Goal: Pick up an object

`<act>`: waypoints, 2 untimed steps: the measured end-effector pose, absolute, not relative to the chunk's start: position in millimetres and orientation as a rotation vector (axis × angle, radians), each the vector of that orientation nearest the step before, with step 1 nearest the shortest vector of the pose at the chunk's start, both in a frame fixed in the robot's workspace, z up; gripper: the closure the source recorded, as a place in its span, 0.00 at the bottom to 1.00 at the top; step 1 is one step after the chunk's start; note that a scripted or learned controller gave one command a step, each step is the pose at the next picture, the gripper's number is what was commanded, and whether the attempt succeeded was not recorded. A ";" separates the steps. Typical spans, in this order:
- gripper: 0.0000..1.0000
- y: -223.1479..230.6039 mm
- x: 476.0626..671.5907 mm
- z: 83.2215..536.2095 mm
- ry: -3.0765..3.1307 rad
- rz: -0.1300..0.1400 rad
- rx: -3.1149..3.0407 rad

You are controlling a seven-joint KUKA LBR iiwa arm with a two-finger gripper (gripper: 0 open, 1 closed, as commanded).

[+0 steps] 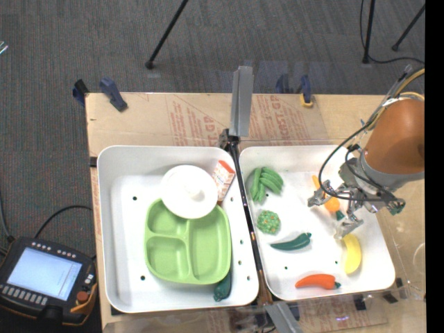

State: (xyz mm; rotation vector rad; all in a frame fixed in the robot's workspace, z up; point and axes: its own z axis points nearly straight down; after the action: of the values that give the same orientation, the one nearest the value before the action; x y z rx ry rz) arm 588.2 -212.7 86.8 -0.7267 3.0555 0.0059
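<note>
Pincer [340, 210] of mine hangs low in the right bin [291, 159], metal parts splayed over a small orange piece [331, 204] beside the banana [352, 253]; whether it is clenched or released I cannot tell. Nothing is lifted as far as I can judge, so the grasp and the raise are left

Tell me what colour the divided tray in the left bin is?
The divided tray is light green, seen clearly in the camera view, lying under a white bowl.
</note>
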 end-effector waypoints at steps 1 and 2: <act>0.00 -196.1 606.5 86.6 3.057 0.006 -0.717; 1.00 -195.2 607.0 96.1 3.056 0.010 -0.713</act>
State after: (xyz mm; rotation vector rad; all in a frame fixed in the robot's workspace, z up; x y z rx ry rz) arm 607.0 -195.2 96.1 -0.7127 3.0560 0.0098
